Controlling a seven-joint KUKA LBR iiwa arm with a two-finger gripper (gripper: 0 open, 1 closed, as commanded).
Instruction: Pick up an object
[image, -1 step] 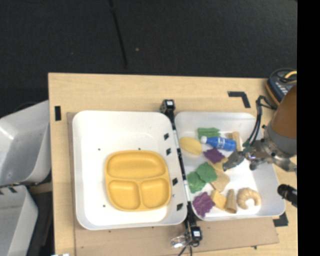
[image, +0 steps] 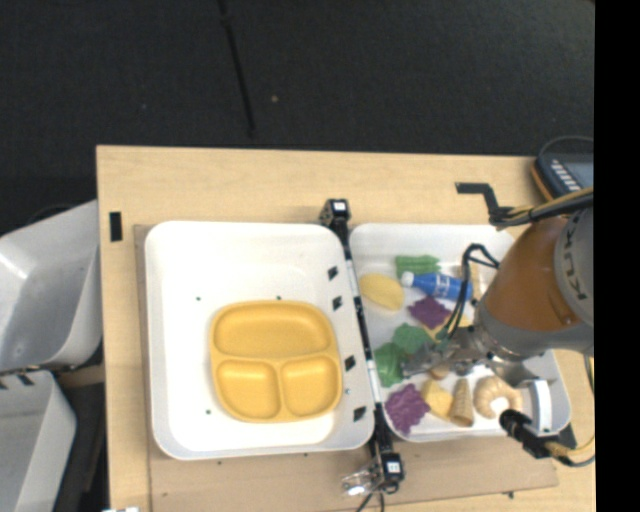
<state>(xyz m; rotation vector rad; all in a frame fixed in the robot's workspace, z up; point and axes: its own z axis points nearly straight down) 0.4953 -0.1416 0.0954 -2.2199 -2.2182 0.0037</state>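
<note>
In the camera view the arm (image: 535, 290), grey with its orange band, leans in from the right over the right-hand bin (image: 375, 240), and its claw (image: 448, 352) is down among the toys near the middle of the pile. Whether the claw is spread or pressed together cannot be told; the wrist hides it, and nothing can be seen pinched in it.

By my judgement the pick is not yet made: every toy seems to lie on the bin floor. Just beside the claw are a green piece (image: 400, 345) to its left and a purple piece (image: 430, 312) above it. Farther up lie a yellow lemon-like toy (image: 381, 291), a green block (image: 415, 266) and a blue-and-white tube (image: 440, 285). Toward the near rim sit a second purple piece (image: 406, 407), a small yellow chunk (image: 438, 402), a tan cone-like piece (image: 462, 402) and a pale round toy (image: 492, 396). A closing and a lift are left.

The left-hand bin (image: 170, 300) holds a yellow divided plate (image: 275, 360), three compartments, nothing in them. Both bins rest on a light wooden tabletop (image: 250, 180). Around it the floor is dark, with white containers (image: 40, 290) at the left.
</note>
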